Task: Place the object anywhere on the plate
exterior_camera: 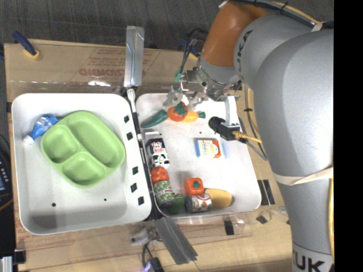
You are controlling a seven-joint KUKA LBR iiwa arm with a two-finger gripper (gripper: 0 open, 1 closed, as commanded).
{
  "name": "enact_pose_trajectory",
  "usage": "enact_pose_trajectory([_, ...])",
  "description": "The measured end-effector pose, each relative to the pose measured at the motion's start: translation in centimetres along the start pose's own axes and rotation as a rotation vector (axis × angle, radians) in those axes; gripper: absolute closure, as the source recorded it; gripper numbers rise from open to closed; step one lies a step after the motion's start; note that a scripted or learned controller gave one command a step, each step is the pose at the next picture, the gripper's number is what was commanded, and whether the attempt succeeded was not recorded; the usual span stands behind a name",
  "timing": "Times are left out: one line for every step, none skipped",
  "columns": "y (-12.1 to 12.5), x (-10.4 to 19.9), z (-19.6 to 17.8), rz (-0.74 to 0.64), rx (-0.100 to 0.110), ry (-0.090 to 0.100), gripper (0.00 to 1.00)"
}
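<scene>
Lying along the near edge of the shallow white right bin (229, 171): a yellow-brown rounded plastic piece (220, 197), a small labelled can (197, 204), a red blocky toy (194, 186) and a red-topped green bottle (163, 188) tucked toward the near-left corner.

Sitting mid-bin: a black-and-white printed carton (158, 153) against the left wall and a small flat blue-and-orange card (207, 148), well apart from the carton.

Resting in the shallow white left bin (74, 211): a pale green three-compartment plastic plate (85, 146), centred and nothing lying on it, with a blue crumpled item (42, 124) just beside its far-left rim.

Hovering at the far edge of the right bin: the grey gripper (182, 98), directly over an orange toy vegetable with a green end (179, 113). Touching or just above it, not resolving which. Cannot tell how far open the gripper is, nor whether anything is in its grasp.

Taking the orange toy as the task's thing, lying by the far edge of the right bin, not yet on the plate.

Judging it light, stiff moulded plastic, smooth and rounded, so probably slipping out of a shallow pinch. Closing across the thick orange middle looking safer than the thin green end. Needing a lift over both bin walls before lowering onto any plate compartment.
</scene>
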State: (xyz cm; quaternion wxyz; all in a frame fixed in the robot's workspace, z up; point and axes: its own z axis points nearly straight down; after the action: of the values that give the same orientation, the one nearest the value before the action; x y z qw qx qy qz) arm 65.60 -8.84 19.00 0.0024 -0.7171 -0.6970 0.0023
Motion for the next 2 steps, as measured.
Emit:
enact_pose_trajectory([0.0, 0.6, 0.0, 0.062, 0.000, 0.000, 1.00])
enact_pose_trajectory([-0.9, 0.4, -3.1, -0.051, -0.003, -0.001, 1.00])
